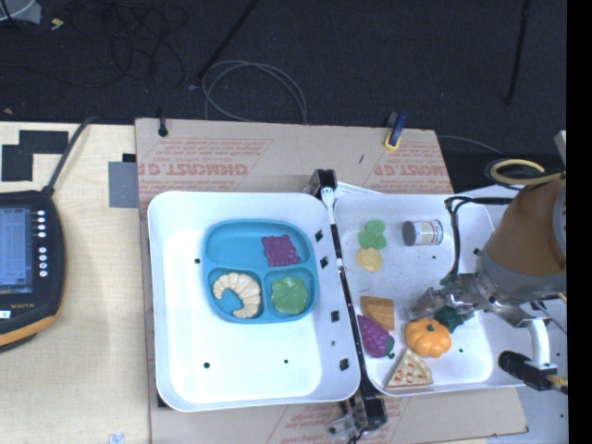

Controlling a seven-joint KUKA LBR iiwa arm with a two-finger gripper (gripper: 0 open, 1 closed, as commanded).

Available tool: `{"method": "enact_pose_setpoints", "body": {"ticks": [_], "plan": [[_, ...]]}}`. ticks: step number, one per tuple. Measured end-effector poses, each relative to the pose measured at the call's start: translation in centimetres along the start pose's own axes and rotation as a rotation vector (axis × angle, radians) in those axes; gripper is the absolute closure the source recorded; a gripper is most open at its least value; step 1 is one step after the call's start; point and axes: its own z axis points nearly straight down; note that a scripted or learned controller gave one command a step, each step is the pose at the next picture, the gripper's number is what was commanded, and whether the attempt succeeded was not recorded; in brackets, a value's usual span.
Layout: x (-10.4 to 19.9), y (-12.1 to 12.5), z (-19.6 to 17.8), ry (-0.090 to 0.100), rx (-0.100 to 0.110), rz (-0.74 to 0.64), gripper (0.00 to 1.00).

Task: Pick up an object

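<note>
Right bin [467, 370]: pumpkin [428, 338] just below gripper [450, 305].

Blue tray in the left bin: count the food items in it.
3. A purple piece in the blue tray's upper compartment, a croissant lower left, a green piece lower right.

An orange toy pumpkin [428, 337] with a dark green stem sits upright in the right bin [467, 374], near its front edge, just beside a pizza slice [409, 371] and purple grapes [375, 335]; its stem seems partly hidden
</note>
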Motion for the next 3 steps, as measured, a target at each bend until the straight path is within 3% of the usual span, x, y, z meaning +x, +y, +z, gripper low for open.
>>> {"method": "enact_pose_setpoints", "body": {"ticks": [1, 2, 3], "plan": [[-0.2, 0.2, -1.3, -0.001, -0.003, 0.006, 1.0], [7.3, 6.0, 0.1, -0.008, -0.022, -0.004, 1.0], [14.0, 5.3, -9.9, 0.0, -0.014, -0.006, 1.0]]}}
